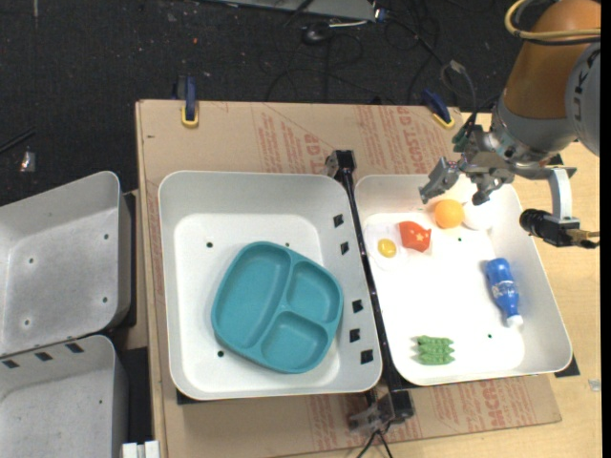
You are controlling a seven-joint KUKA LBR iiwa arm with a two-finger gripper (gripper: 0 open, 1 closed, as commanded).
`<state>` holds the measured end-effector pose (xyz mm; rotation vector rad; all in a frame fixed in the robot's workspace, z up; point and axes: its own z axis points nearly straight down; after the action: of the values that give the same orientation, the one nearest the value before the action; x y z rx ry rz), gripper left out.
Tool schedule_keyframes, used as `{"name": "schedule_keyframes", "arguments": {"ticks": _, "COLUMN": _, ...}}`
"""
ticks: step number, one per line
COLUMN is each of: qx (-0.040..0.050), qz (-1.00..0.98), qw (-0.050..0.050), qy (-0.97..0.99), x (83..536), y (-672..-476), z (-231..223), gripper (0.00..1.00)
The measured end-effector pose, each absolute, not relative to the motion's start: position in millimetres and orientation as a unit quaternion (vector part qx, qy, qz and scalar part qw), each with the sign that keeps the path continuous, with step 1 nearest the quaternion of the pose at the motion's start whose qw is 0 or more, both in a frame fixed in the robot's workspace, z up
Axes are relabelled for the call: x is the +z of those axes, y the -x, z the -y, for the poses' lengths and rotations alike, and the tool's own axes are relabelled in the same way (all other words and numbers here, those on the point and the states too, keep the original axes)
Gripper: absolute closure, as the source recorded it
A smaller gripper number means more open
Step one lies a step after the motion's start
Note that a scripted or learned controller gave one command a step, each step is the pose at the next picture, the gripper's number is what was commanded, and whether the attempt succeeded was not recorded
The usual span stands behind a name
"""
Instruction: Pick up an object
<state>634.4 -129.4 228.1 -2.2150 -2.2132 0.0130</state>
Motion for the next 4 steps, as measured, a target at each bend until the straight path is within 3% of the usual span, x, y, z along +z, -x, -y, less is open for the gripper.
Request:
{"name": "schedule_keyframes", "arguments": {"ticks": 1, "qx": 0.0001, "qz": 0.708, "qw": 0.000, "qy": 0.707, "x": 236.5, "y": -637.0, "z": 129.0, "gripper": 0.00}}
{"name": "schedule_keyframes", "arguments": {"ticks": 2, "qx": 0.0018, "qz": 0.707, "qw": 0.002, "qy": 0.708, "x": 174.2, "y": -631.6, "z": 132.7, "gripper": 0.00}}
{"name": "schedule_keyframes", "arguments": {"ticks": 4, "qx": 0.0003, "qz": 0.707, "qw": 0.000, "qy": 0.708, "x": 90.7, "y": -629.6, "z": 134.1, "gripper": 0.00}}
